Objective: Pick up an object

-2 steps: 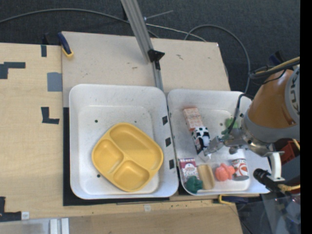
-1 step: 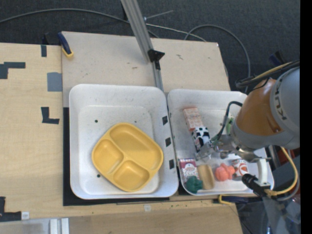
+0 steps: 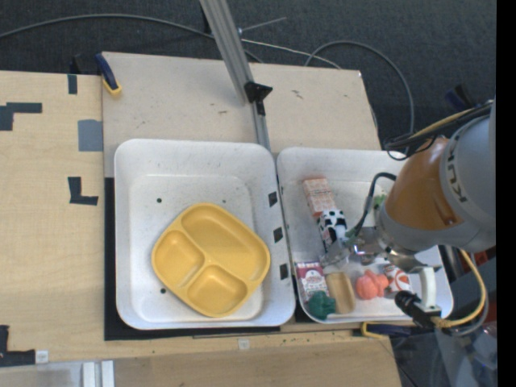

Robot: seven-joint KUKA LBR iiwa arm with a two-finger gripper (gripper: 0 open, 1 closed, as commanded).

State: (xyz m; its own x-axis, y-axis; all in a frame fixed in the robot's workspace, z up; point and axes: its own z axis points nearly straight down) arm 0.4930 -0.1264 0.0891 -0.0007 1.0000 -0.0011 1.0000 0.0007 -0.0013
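The right bin (image 3: pixel 355 161) holds several small items. A brown and pink carton (image 3: pixel 317 195) lies near its middle, with a black-and-white cow toy (image 3: pixel 332 222) just below it. Along the front wall sit a red-and-white packet (image 3: pixel 310 279), a green object (image 3: pixel 321 304), a tan block (image 3: pixel 341 292), a salmon-coloured lump (image 3: pixel 371 285) and a small red-and-white piece (image 3: pixel 398 280). My gripper (image 3: pixel 343 252) is low in this bin, between the cow toy and the tan block. Nothing shows as lifted. The wrist hides the bin's right part.
The left bin (image 3: pixel 129 216) holds a yellow divided plate (image 3: pixel 211 258). A grey metal pole (image 3: pixel 230 43) slants down to the wall between the bins. The arm's orange band (image 3: pixel 419 192) covers the right bin's right side. Cables lie on the dark floor behind.
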